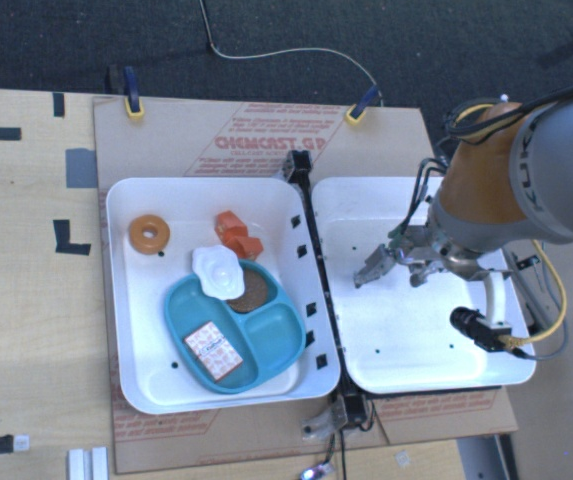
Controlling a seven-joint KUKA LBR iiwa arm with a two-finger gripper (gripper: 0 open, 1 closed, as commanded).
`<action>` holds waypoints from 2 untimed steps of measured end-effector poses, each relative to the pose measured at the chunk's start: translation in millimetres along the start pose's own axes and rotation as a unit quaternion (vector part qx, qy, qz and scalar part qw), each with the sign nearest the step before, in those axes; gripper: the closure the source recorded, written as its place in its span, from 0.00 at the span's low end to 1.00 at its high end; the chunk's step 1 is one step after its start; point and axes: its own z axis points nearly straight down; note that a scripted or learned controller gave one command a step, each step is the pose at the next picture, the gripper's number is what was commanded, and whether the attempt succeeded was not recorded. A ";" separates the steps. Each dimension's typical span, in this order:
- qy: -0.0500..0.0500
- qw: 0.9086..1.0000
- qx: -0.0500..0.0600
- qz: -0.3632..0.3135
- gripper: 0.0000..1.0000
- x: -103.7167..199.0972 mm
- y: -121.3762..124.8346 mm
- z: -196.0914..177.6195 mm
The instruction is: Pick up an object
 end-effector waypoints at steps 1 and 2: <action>0.000 1.000 0.001 0.000 0.00 0.7 3.1 63.8; 0.000 1.000 -0.001 0.000 1.00 1.2 4.5 50.5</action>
